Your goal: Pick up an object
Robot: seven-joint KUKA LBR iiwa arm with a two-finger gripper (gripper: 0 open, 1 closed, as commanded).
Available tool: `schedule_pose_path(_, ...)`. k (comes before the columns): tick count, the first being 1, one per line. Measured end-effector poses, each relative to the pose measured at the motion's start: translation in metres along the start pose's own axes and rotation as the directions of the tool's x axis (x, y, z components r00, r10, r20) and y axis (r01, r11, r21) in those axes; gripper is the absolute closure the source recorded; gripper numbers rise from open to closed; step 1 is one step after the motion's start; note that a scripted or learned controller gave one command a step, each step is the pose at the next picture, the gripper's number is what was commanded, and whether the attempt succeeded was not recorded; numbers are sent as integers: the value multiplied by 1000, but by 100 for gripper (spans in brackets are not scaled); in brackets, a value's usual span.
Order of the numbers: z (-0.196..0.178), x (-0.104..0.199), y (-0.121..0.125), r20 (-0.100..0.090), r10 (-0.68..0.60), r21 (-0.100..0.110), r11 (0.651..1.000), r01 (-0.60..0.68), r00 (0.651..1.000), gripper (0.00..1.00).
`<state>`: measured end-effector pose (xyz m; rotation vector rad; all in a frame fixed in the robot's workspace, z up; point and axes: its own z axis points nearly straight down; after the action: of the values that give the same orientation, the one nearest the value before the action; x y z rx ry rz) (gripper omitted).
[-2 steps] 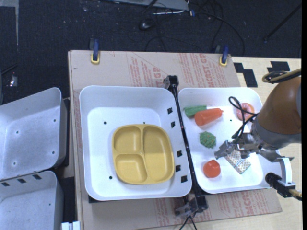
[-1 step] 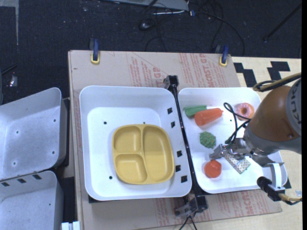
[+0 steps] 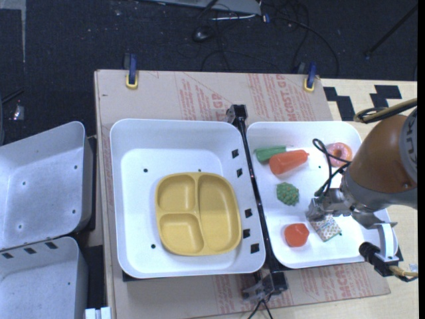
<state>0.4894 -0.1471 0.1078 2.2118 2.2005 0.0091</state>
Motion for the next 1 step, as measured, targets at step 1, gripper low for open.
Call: schedule_pose_path(1, -43, -5, 1, -10, -6, 16, 1000, 6, 1000, 100)
